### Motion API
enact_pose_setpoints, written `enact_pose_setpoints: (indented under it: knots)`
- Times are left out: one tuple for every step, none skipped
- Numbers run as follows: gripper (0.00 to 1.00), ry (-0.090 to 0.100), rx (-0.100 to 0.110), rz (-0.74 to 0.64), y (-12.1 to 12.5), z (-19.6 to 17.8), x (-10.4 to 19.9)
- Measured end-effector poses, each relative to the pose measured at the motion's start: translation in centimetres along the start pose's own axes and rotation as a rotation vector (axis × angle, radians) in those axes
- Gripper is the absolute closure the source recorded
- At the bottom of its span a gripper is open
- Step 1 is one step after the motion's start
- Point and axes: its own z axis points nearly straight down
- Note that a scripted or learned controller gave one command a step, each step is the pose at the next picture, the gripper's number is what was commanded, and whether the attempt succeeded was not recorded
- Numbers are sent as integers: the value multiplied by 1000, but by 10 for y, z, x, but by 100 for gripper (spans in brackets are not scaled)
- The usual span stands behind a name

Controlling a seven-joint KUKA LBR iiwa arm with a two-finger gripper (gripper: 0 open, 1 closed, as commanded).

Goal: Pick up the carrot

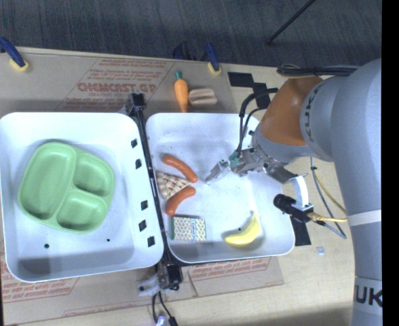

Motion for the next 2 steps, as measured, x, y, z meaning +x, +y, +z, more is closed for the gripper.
enact_pose_setpoints:
  knots:
    - [0, -1, 0, -327, 13, -75, -16]
    - [0, 2, 2, -306, -54, 1, -3]
